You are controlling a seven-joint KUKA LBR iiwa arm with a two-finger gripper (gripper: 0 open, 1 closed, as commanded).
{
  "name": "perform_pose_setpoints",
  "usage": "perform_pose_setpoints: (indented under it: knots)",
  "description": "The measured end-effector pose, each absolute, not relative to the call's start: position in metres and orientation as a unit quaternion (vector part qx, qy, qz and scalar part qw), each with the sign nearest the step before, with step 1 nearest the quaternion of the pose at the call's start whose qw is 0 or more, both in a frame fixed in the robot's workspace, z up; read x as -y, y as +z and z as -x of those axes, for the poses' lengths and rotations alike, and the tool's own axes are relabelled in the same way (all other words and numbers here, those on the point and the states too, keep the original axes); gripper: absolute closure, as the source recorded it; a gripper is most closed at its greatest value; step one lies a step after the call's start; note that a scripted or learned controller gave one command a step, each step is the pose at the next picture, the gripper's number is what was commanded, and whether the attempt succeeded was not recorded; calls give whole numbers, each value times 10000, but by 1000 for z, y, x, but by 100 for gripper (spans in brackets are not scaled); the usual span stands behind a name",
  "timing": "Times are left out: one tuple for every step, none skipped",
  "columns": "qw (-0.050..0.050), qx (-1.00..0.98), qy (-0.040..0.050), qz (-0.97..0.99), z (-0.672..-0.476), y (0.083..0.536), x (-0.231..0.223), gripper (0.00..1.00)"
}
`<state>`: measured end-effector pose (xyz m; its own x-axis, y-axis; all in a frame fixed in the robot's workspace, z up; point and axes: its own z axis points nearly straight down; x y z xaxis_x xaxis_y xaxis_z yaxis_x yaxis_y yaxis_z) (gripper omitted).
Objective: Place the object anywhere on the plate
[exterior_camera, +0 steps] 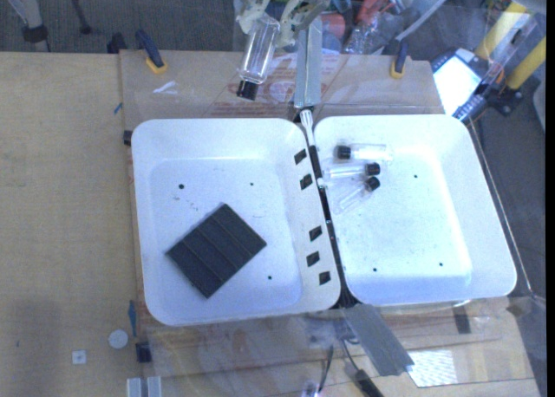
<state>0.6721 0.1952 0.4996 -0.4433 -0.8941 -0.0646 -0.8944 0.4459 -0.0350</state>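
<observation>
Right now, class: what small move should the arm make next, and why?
Probably swing over the right bin and descend on the black-capped clear vials: they lie near its upper left corner, well apart from the dark plate in the left bin.

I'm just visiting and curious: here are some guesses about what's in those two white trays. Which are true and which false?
1. A dark ridged plate lies in the left bin. True.
2. The clear vials with black caps lie on the plate. False: they lie in the right bin, near its upper left corner.
3. The plate sits square to the bin's walls. False: it lies turned at a slant.
4. The two bins stand side by side on the bench. True.
</observation>
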Motion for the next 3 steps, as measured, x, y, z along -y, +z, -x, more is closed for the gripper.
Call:
perform_pose_setpoints:
  knots:
    - [431, -8503, 28, 5246, -673, 512, -195, 100]
    - [496, -8509, 34, 5230, -674, 525, -195, 100]
    - [562, -8514, 41, 5215, -675, 538, -196, 100]
